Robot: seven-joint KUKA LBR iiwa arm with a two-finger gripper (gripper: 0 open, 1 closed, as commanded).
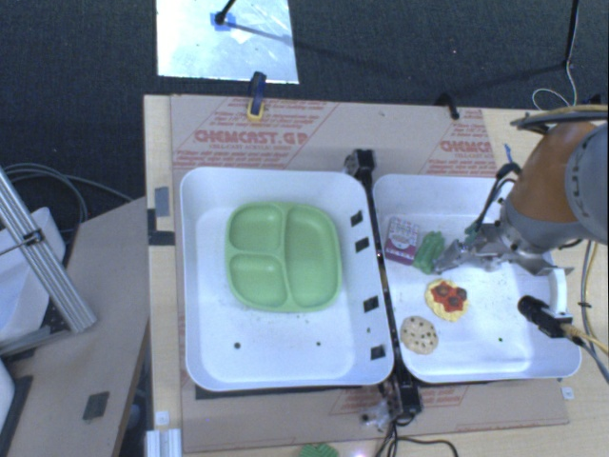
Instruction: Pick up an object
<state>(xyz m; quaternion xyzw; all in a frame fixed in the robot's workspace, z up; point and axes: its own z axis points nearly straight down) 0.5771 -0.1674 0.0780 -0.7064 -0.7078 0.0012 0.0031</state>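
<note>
The left shallow white bin [205, 284] holds a pale green plastic plate with three compartments [284, 257], lying flat near its middle. A black divider with clips [373, 255] runs between the two bins. In the right shallow white bin [495, 355], just past the divider, a small white and purple packet [402, 240] lies near the upper left, and a green plastic piece [429, 250] lies just beside it to the right. Below these sit a yellow toy pizza slice with red topping [447, 299] and, nearer the front, a round tan cookie with dark chips [418, 334]. The gripper [447, 263] reaches in from the right, its tip close to the green piece and just above the pizza slice; whether it is spread or clenched cannot be made out here. Behind it comes the grey arm with its orange band [552, 184].
</note>
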